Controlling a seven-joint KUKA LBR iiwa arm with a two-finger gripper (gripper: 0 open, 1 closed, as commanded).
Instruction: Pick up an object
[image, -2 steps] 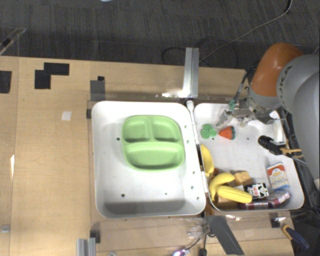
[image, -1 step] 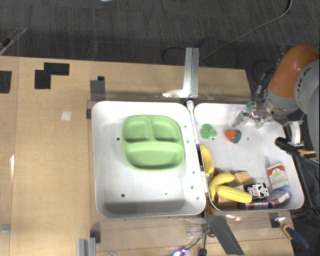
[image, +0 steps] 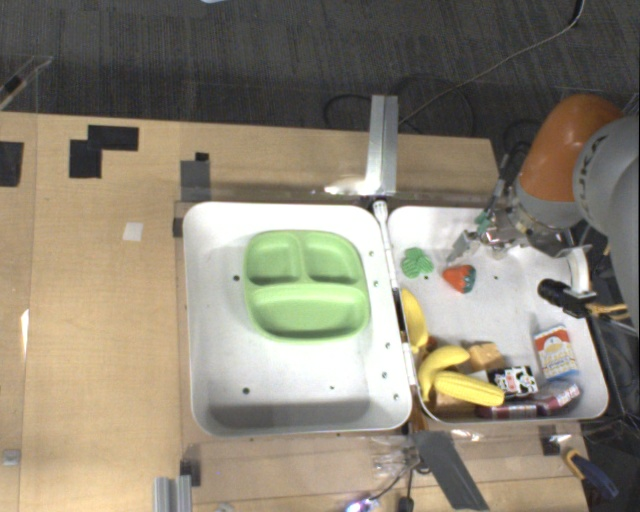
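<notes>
Two shallow white bins sit side by side on the wooden tabletop (image: 90, 330). The left bin (image: 215, 400) holds a green divided plate (image: 305, 283), lying flat toward the bin's far half, with three compartments facing up.

The right bin (image: 520, 300) carries the loose objects. Near its far left corner lies a small green leafy toy (image: 417, 263), and just right of it, apart from it, a red strawberry toy (image: 459, 278). Along the bin's left wall a yellow banana (image: 413, 322) lies lengthwise. In the near left corner more yellow bananas (image: 452, 373) are piled together, touching a small tan block (image: 486, 355) on their right. A small black and white printed box (image: 516, 381) rests just beside that block, with a dark red tube-like item (image: 530, 403) along the near wall. A white and red carton (image: 554, 352) stands near the right wall.

The grey arm with its orange band (image: 560, 150) reaches in from the right over the far right part of the right bin. The jaws (image: 487, 232) hang above bare bin floor, to the right of and a little beyond the strawberry toy, not touching it. They look slightly parted, though the view is too small and cluttered to tell how far, and nothing is seen between them.
</notes>
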